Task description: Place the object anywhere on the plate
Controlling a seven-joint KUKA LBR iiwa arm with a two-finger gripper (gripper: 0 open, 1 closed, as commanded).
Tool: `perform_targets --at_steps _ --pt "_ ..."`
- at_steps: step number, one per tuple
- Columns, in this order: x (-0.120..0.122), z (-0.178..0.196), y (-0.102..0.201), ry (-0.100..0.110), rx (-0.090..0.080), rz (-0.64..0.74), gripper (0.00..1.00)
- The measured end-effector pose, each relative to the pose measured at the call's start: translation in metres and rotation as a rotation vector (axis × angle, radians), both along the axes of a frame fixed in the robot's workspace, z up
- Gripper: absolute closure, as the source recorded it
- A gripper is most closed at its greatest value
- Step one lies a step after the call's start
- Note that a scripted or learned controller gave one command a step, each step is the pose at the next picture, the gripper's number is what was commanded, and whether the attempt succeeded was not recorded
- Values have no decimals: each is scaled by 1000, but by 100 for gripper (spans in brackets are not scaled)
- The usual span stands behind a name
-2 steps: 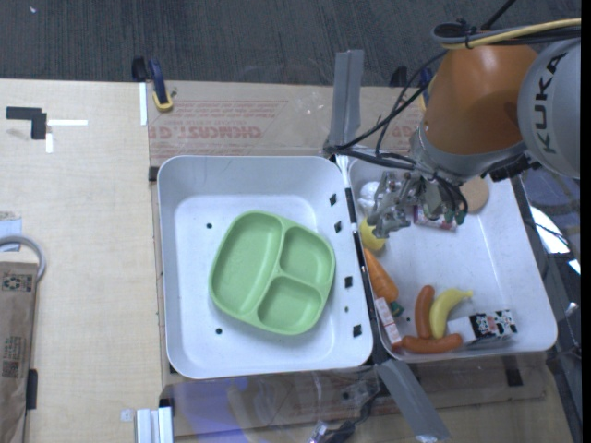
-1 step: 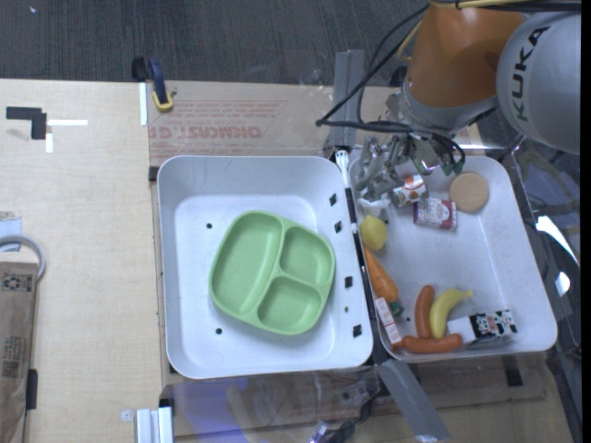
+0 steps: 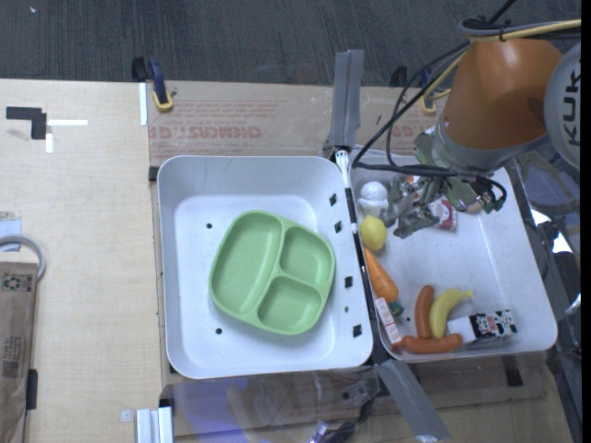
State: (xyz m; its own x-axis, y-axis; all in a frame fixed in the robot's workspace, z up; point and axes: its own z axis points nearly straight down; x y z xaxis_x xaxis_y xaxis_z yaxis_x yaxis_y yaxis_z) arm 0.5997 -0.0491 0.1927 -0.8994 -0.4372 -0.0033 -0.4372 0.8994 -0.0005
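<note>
Brown board [image 3: 249, 118] behind the bins reads mirrored "CHEMCO"; pincer [image 3: 416, 218] state unclear.

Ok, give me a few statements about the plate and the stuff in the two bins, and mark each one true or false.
1. The green plate lies in the left bin. True.
2. The plate has three compartments. True.
3. A lemon sits on the plate. False: the lemon is in the right bin, by its left wall.
4. The banana lies in the right bin, near two sausages. True.
5. The carrot is in the left bin. False: it lies in the right bin, just below the lemon.
6. The gripper hangs over the plate. False: it is over the right bin's upper part.
</note>
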Motion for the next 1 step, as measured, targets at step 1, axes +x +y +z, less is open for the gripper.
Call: perform_targets --at_steps 1 --pt "-14 0 64 1 1 -84 100"
